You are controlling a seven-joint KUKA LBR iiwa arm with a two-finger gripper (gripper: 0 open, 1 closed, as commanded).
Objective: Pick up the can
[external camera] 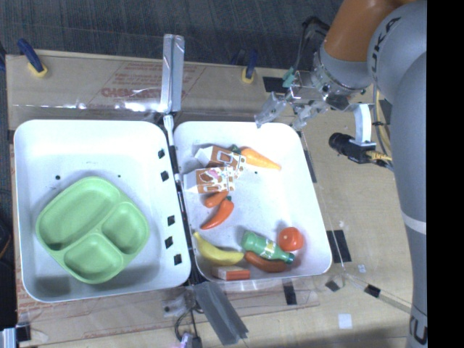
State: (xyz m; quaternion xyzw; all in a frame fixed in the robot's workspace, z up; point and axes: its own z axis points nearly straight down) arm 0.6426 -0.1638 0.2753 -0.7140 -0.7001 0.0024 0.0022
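Observation:
My gripper hangs over the far right corner of the right bin, open, with nothing between its pale fingers. Below and left of it, in the bin's far half, lie orange, white and brown printed packs pressed together. I cannot tell whether one of them is the can. A carrot lies just right of them, closest to the gripper.
The right bin also holds a red chili, a banana, a green bottle, a tomato, a sausage and a small orange box. A green divided plate sits in the left bin.

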